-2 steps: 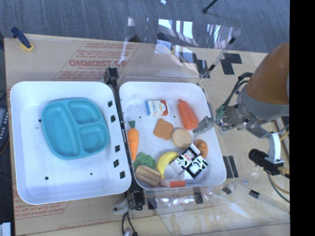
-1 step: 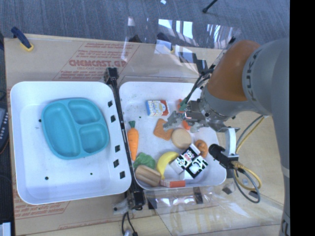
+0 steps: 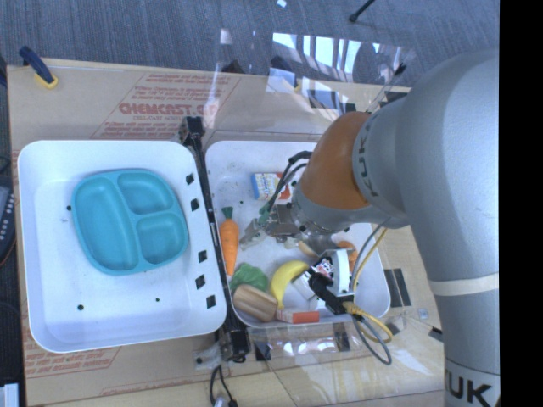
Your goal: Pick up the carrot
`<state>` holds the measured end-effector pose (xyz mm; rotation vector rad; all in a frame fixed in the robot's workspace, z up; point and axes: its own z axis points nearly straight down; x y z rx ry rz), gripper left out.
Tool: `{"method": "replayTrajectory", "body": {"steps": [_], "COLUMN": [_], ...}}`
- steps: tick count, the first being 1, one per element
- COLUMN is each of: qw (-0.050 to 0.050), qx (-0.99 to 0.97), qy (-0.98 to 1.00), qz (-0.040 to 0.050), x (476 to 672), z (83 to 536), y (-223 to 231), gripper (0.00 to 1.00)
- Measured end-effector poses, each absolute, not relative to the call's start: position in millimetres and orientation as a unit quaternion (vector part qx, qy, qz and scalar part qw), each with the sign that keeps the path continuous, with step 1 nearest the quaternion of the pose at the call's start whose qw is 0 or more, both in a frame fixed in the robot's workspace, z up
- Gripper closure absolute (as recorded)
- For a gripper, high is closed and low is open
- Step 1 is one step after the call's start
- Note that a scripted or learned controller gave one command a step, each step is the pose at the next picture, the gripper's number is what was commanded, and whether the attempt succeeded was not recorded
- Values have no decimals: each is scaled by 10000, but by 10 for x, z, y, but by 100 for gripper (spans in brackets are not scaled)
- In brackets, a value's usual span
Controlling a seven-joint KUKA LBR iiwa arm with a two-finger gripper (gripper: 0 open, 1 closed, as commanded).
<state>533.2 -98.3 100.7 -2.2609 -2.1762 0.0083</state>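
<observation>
Orange toy carrot (image 3: 229,241), likely light, rigid, slick plastic; lies against right bin's (image 3: 222,161) left wall.
Pinch mid-body across its width; gripper (image 3: 265,225) finger state: can't tell.

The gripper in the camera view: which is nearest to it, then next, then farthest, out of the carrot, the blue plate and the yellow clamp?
Measured from the gripper in the right bin:
1. The carrot, just to its left by that bin's left wall.
2. The blue plate, farther left in the other bin.
3. The yellow clamp, off at the bench's far left corner.
</observation>
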Motion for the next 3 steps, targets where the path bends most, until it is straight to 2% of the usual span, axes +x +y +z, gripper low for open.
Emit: {"method": "replayTrajectory", "body": {"steps": [1, 2, 3], "qw": [-3, 22, 26], "qx": [-7392, -7371, -6021], "qy": [-6734, -6758, -7984], "qz": [42, 48, 15], "x": [5785, 5785, 5184], "z": [932, 1029, 1931], "y": [-993, -978, -413], "gripper": [0, 100, 100]}}
